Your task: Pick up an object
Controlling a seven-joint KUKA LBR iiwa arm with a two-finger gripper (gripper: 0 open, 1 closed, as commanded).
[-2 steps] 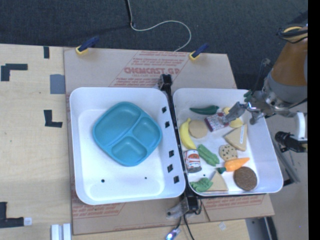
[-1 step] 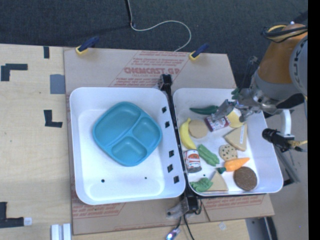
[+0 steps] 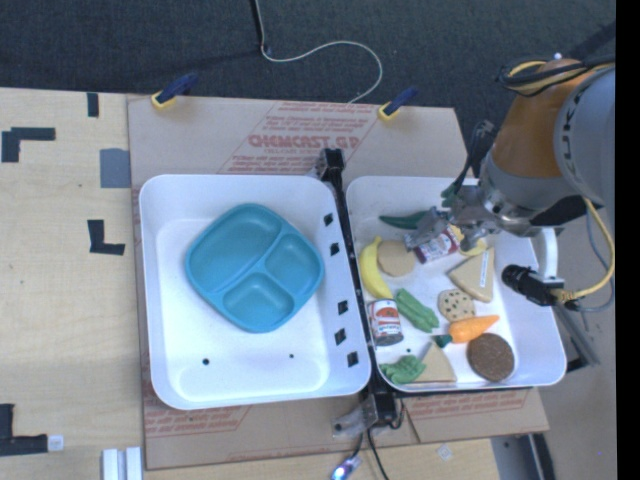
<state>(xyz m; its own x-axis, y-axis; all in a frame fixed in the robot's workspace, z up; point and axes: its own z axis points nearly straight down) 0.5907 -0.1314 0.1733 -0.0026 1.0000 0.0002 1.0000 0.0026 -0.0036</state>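
My gripper (image 3: pixel 441 232) hangs low over the back of the right bin (image 3: pixel 545 368), above several toy foods. Directly beneath it lies a small purple and white packet (image 3: pixel 437 249), with a dark green pepper (image 3: pixel 404 221) to its left. Nearby are a banana (image 3: pixel 373 272), a tan round biscuit (image 3: pixel 396 260), a cheese wedge (image 3: pixel 475 279), a chip cookie (image 3: pixel 455 303), a green pickle (image 3: pixel 416 310), a small can (image 3: pixel 386 322), a carrot (image 3: pixel 470 329) and a brown patty (image 3: pixel 491 357). The view does not settle whether anything is held.
The left bin (image 3: pixel 170 368) holds a blue divided plate (image 3: pixel 255 266). A black divider (image 3: pixel 345 268) runs between the bins. A green leaf (image 3: pixel 403 371) and a sandwich triangle (image 3: pixel 438 367) lie at the right bin's front. The arm's cables (image 3: pixel 545 283) hang over its right side.
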